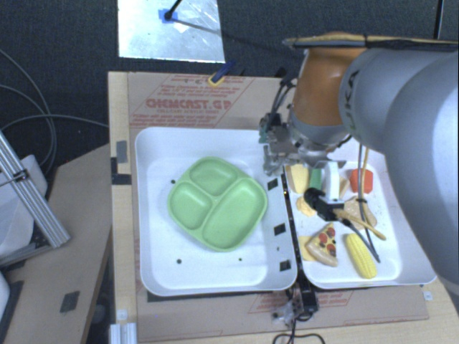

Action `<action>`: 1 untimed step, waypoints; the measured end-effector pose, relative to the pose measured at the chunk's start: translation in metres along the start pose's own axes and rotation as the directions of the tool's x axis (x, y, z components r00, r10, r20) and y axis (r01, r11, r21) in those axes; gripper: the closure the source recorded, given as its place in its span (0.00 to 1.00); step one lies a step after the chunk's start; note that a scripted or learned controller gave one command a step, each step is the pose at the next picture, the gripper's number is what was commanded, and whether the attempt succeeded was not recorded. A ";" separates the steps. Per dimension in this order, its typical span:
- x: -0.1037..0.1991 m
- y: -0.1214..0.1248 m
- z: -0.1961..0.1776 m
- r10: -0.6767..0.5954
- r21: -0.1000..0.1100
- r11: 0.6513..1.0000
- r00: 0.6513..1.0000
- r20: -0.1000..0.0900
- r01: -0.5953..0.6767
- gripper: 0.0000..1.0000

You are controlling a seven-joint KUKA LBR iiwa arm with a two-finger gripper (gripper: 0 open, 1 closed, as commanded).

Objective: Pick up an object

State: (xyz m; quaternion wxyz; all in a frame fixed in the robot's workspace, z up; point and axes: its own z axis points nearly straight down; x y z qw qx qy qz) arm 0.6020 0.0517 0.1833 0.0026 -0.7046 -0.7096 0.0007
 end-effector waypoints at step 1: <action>-0.003 0.003 -0.001 0.005 -0.006 1.000 1.000 0.002 -0.005 0.00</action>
